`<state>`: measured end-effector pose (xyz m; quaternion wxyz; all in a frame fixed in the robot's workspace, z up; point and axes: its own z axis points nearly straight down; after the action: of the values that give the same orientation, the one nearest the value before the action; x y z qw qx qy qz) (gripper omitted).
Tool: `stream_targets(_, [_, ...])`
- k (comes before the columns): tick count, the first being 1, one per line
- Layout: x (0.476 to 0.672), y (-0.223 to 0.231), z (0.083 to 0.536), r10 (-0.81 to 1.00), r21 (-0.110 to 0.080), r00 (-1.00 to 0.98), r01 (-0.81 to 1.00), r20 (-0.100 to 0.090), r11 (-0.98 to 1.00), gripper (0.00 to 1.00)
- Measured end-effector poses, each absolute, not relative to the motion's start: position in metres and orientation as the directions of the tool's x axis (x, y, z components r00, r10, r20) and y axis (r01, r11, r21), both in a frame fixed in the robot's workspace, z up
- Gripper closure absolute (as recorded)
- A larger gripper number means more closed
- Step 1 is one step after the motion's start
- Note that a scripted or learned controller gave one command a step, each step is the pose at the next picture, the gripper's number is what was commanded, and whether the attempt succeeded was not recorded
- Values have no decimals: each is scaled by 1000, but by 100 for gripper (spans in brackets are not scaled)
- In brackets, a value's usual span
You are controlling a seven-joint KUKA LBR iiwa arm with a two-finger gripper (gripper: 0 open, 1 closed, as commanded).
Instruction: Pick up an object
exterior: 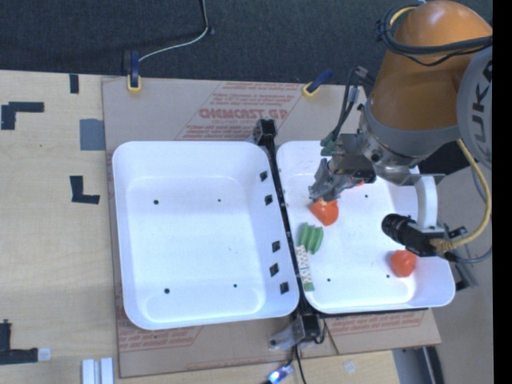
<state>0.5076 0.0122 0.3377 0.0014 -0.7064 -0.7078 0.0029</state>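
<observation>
Gripper low over an orange object in the right bin.
Nothing looks lifted yet (finger state cannot be told); the grasp and raise remain.

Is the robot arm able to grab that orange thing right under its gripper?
Probably yes. The gripper hangs right above the orange object in the right bin, with nothing between them. The green object lies just below it in the view, apart from it, so the way looks free.
</observation>
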Motion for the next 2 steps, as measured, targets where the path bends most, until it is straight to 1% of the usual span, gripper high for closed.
stream_targets(1, [482, -66, 295, 1000, -8, 9, 1000, -3, -9, 100])
stream_targets(2, [506, 20, 305, 1000, -2, -10, 1000, 1, 10, 100])
